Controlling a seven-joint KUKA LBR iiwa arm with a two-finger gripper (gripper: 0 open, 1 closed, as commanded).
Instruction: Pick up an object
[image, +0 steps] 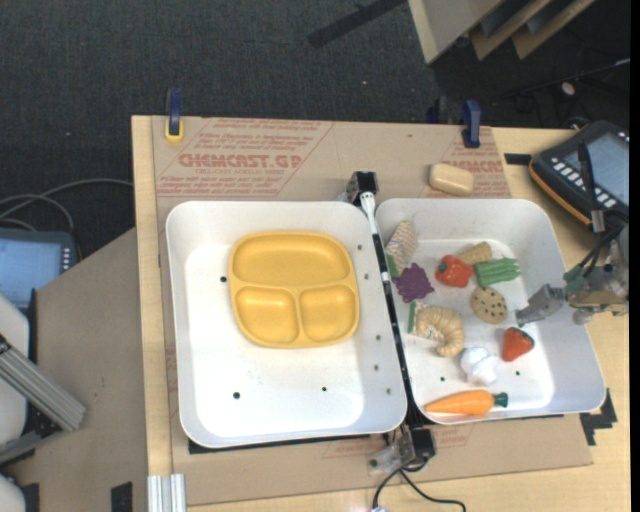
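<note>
hand (535, 305) hung spread wide, holding nothing, just above the strawberry (516, 343) — best dropped straight, fingers clear of the cookie (488, 303).

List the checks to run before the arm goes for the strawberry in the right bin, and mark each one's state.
1. Strawberry in plain sight in the right bin: ok.
2. Gripper close above the strawberry: ok.
3. Nothing seen between its tips: ok.
4. Open or shut: cannot tell.
5. Room around the strawberry: not ok, white piece and cookie crowd it.
6. Yellow tray out of the way in the left bin: ok.
</note>
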